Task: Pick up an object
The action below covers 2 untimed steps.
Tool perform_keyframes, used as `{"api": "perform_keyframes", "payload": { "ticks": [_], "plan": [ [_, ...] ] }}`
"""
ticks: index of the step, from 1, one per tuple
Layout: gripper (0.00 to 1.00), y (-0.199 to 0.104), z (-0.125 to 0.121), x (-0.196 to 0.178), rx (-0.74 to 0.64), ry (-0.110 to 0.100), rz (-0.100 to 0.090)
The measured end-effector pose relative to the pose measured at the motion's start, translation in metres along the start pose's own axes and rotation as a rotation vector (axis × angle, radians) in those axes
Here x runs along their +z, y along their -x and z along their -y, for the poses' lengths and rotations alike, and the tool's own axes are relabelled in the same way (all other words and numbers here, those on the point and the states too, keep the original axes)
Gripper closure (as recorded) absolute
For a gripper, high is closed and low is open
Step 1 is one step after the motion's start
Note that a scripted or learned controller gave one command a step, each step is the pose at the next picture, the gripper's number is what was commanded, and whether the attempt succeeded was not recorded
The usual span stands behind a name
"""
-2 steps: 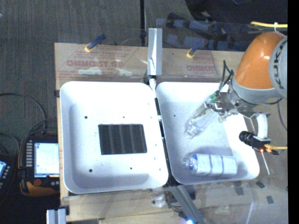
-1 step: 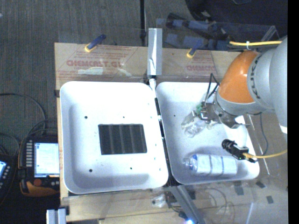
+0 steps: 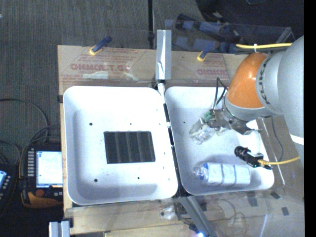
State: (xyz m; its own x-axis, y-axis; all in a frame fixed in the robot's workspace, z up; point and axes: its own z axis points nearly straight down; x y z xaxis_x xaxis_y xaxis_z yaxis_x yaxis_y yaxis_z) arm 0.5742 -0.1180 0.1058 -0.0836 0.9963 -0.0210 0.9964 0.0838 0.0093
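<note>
Now gripper [image 3: 201, 130] low in right bin [image 3: 180, 147], finger state can't tell; bottle [image 3: 222, 174] lies below it, long axis left-right.

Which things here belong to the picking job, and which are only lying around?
Job:
- pincer, low in the right bin
- clear plastic bottle, lying on its side in that bin

Lying around:
- left bin with dark ribbed panel
- two clamps on the board
- handheld screen device

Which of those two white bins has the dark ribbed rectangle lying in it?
The left bin, away from the arm. The dark ribbed rectangle lies mid-floor there; the right bin holds a plastic bottle lying on its side, below the gripper.
</note>
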Motion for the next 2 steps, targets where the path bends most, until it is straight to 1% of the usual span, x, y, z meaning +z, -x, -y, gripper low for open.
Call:
{"api": "perform_keyframes", "payload": {
  "ticks": [1,2],
  "plan": [
    [1.00,0.002,0.002,-0.008,0.005,-0.007,0.000],
    [1.00,-0.046,-0.046,-0.074,0.107,-0.040,-0.022]
  ]
}}
